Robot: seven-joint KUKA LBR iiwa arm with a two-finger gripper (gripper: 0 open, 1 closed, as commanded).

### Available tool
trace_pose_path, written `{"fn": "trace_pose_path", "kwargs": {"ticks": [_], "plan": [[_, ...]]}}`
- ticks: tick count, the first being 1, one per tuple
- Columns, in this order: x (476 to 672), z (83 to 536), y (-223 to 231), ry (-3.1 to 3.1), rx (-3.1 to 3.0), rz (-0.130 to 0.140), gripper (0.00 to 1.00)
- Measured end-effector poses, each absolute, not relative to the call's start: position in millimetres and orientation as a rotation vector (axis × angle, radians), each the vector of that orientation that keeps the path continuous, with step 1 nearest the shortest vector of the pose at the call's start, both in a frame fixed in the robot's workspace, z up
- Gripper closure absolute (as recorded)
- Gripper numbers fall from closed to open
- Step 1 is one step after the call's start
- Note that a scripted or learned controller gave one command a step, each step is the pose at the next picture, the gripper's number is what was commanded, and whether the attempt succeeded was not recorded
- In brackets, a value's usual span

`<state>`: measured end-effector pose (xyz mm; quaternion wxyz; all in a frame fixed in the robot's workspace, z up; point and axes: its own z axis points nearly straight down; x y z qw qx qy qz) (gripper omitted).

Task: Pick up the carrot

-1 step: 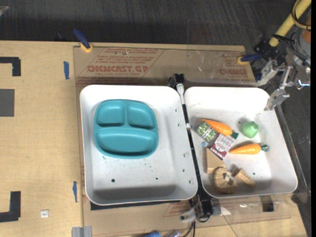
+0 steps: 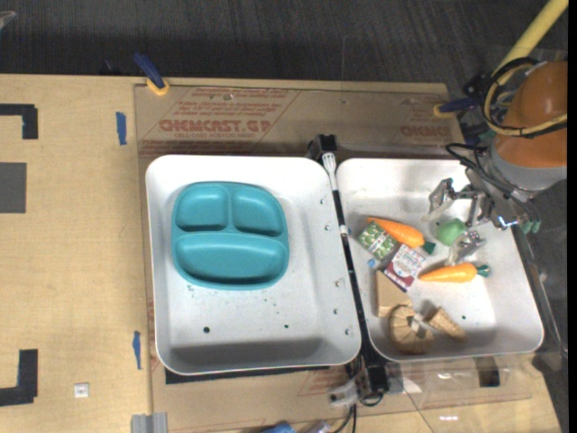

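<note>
Two orange carrots point(image 2: 448, 273) — tapered, green-tipped, lying in right bin point(image 2: 514, 318)

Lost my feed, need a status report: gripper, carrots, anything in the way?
Gripper low over right bin, holding nothing. Two carrots: one just below it, other to the left. Small packet lies between them.
</note>
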<state>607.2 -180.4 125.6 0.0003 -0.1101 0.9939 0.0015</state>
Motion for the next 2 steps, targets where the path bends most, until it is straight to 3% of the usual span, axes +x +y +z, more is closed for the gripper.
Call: {"fn": "trace_pose_path", "kwargs": {"ticks": [1,2], "plan": [[559.9,90,-167,3.077,-0.56,-0.009,0.0],[564.5,104,-165,3.064,-0.561,-0.015,1.0]]}}
